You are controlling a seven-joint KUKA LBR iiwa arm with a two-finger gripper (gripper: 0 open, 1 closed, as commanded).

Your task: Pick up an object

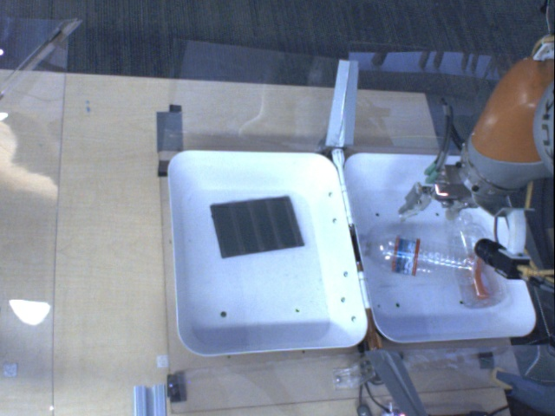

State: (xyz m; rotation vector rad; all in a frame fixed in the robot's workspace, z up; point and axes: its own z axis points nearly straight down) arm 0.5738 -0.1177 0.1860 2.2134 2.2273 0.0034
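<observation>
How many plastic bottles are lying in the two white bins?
1: a clear plastic bottle lies on its side in the right bin. The arm covers part of that bin, so another may be hidden.

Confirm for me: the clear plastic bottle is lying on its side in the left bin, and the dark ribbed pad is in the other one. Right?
Not quite. The camera view shows the clear plastic bottle lying on its side in the right bin, below the gripper. The dark ribbed pad is in the other one, the left bin.

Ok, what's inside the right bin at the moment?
In the right bin lie a clear plastic bottle with a blue and red label and an orange-tinted clear item. The arm covers the bin's far right corner, so nothing there can be checked.
</observation>
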